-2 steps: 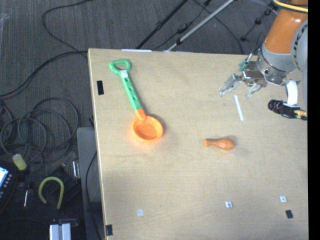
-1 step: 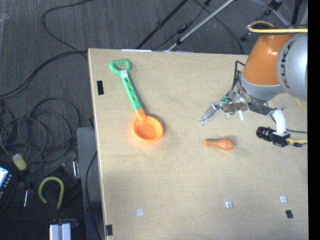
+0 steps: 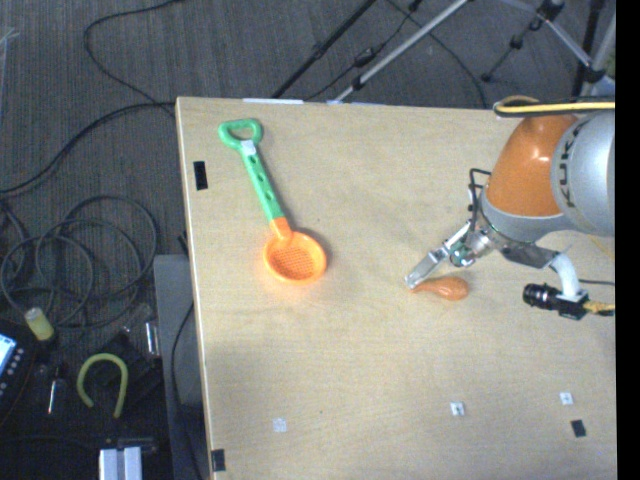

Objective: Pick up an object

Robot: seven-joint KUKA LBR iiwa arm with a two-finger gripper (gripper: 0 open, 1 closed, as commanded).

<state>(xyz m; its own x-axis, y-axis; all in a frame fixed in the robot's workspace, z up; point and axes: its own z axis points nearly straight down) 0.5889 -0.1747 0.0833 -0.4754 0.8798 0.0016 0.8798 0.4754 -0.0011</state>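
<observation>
Orange lump [image 3: 447, 288], small and rounded, lies on the tan board [image 3: 330, 388] right under my fingertips, well over toward the arm's side. My gripper [image 3: 420, 277] hangs at a slant with its tip at the lump's left end, seeming to touch it or sit just above. I cannot tell how wide my jaws stand; the view is too small there, and nothing shows the lump between them. So I judge the pick not yet made: the reach looks done, while closing and lifting are left. A green-handled scoop [image 3: 272, 213] with an orange bowl lies well apart, toward the board's far left, untouched.
</observation>
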